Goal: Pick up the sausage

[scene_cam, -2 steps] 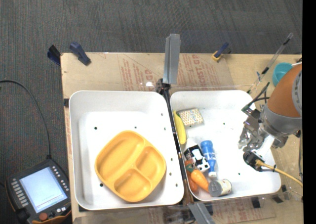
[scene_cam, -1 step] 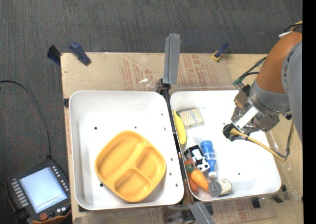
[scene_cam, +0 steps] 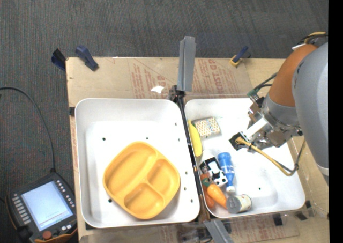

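Counted on the cardboard-topped bench (scene_cam: 123, 75): two white bins, the left bin (scene_cam: 88, 113) and the right bin (scene_cam: 278, 193), side by side and meeting along the middle edge.

In the left bin: one yellow divided plate (scene_cam: 142, 180), three compartments, lying flat near the centre.

In the right bin, seven items:
- one speckled rectangular sponge (scene_cam: 207, 127) toward the far-left corner
- one banana (scene_cam: 195, 141) along the left wall, just in front of the sponge
- one black-and-white item (scene_cam: 213, 169), type not determinable
- one blue bottle (scene_cam: 226, 168) lying just right of that item
- one carrot (scene_cam: 216, 196) near the front-left corner
- one grey can (scene_cam: 239, 203) on its side, just right of the carrot
- one small reddish-brown piece against the left wall, recorded as the sausage (scene_cam: 204, 182), crowded between the black-and-white item and the carrot and hard to make out

Gripper (scene_cam: 261, 139) over the right half of the right bin, toward the far side. Released or clenched: cannot tell from this angle.

Sausage to the left of the gripper and nearer the front, well apart from it, with the blue bottle between the two.

Off the bins: one blue clamp (scene_cam: 86, 58) at the far-left bench corner, and one teach pendant (scene_cam: 40, 205) on the floor at lower left.
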Controlling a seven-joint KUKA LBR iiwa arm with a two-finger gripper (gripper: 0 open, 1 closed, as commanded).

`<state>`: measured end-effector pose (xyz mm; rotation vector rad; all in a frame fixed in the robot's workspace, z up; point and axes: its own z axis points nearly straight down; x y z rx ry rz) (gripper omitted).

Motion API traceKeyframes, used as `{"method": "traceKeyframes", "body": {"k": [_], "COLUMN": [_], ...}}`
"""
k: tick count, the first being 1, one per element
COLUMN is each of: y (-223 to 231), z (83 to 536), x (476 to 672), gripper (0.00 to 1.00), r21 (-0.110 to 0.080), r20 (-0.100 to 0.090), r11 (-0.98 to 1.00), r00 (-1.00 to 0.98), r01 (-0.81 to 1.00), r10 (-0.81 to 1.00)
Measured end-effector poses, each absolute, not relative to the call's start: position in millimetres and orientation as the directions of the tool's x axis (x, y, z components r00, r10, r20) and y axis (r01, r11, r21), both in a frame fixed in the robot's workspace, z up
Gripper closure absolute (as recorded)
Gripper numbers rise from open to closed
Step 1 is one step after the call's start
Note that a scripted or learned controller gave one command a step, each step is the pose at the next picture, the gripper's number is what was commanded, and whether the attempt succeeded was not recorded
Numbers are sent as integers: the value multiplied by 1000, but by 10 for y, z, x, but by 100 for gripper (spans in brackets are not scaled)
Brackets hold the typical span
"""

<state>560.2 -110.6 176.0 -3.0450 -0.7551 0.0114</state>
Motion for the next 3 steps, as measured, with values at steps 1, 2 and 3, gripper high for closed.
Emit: {"method": "traceKeyframes", "body": {"k": [1,2,3], "y": [-1872,-1529,-1447], "z": [1552,2067,2062], "x": [5582,5309,4849], "gripper": [100,100,100], "r21": [-8,-5,-5], "r20": [-3,-4,-6], "r11": [-746,-879,-980], "r00": [746,879,980], "r01": [666,477,201], "r10": [666,477,201]}}
